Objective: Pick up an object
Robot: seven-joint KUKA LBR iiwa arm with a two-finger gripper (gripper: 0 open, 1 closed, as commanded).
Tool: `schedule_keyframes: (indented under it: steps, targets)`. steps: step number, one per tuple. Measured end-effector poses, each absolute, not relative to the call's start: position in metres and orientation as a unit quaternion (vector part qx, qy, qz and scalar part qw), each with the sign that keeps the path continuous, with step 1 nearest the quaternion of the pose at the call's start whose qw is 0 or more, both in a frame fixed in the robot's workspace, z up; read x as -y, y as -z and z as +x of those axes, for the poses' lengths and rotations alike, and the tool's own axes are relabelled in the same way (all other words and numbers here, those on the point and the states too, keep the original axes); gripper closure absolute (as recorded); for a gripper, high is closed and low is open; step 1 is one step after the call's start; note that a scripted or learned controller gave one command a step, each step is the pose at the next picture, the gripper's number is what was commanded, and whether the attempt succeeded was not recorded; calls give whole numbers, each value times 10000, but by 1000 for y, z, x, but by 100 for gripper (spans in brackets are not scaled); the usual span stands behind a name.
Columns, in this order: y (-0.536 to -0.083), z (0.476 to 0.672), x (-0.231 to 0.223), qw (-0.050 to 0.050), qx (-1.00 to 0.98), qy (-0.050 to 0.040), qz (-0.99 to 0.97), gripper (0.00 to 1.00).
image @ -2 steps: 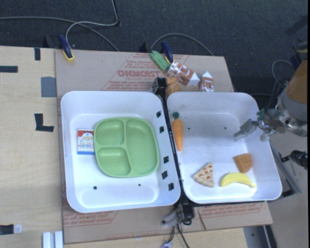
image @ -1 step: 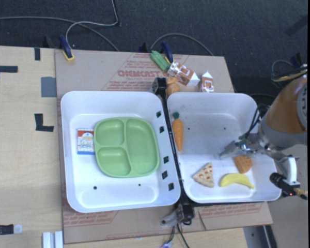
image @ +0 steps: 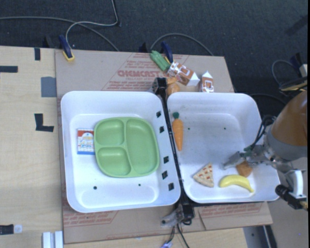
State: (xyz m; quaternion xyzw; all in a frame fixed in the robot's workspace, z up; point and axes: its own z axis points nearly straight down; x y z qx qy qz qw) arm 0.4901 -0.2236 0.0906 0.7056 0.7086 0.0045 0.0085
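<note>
Cardboard sheet point(image: 119, 76) under bins, cables point(image: 93, 25) behind.

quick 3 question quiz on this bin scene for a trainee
1. Which bin holds the green plate?
2. True or false: the carrot lies in the right bin.
3. What lies nearest the banana: a) pizza slice b) orange piece c) carrot?

Key: 1. the left bin; 2. true; 3. b

Robotics lab, taped bench point(image: 20, 138), loose cables point(image: 93, 14), toy food bins point(image: 113, 99)
</note>
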Motion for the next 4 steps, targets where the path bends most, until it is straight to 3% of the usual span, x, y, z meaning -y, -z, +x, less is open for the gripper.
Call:
schedule_keyframes:
  steps: [1, 2, 3, 4]
  targets:
    - [-103, 491, 227, 132, -7076, -31, 7065, 100]
    - [-184, 488, 179, 0, -7078, 0, 7065, 100]
    - [-168, 546, 94, -11, -7080, 1, 7062, 100]
    - [-169, 545, 95, -7, -7078, 6, 7064, 0]
